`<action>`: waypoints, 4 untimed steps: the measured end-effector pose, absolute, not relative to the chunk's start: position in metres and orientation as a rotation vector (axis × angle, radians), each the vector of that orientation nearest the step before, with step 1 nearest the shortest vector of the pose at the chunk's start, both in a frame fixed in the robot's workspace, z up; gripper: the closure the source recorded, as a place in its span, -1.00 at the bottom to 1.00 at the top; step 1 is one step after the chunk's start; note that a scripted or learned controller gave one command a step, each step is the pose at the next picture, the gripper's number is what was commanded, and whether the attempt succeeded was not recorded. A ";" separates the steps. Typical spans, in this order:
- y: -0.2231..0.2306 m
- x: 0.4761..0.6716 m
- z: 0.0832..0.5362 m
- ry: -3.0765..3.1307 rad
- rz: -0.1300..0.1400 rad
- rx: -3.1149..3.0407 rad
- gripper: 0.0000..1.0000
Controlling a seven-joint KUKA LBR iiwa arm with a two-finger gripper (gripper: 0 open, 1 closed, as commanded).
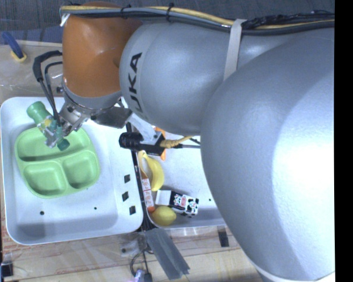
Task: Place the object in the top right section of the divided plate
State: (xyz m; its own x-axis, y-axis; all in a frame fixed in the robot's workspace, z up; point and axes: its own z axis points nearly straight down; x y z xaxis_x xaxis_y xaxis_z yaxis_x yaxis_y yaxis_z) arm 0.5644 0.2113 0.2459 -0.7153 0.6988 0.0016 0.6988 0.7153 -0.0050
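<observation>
Camera view: the grey arm (241, 98) comes in from three o'clock and covers most of the right bin, its orange band (91, 49) hanging over the far edge of the left bin (65, 228). Below the band the jaws (57, 131) sit low over the green divided plate (53, 178), which lies in the left half of that bin.

A pale green object (37, 111), rounded at its free end, sticks out from the jaws toward eleven o'clock. Its long axis runs from about eleven to five o'clock, and the lower end disappears among the metal parts of the jaws. It appears to be pinched there, with a darker teal bit (63, 144) just below, so I judge the jaws closed on the object, though the fingers themselves are too small and cluttered to separate cleanly.

The object lies across the plate's far rim, over the large compartment at twelve o'clock; the two smaller compartments lie nearer the camera, at about five and seven o'clock from the jaws. Which compartment counts as "top right" depends on how the plate is read. The deciding relation is that the target should lie a little to the three o'clock side of where the object hangs now, so the release calls for a short shift that way, in my judgement.

In the right bin (209, 219) lie a banana (155, 172), a yellow lemon (163, 215) and a small black-and-white carton (183, 202).
</observation>
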 end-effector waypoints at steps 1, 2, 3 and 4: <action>0.199 0.490 0.249 -2.988 0.003 -0.965 1.00; 0.217 0.481 0.244 -3.076 0.004 -0.628 1.00; 0.217 0.481 0.244 -3.076 0.004 -0.628 -1.00; 0.218 0.481 0.254 -3.077 0.006 -0.621 1.00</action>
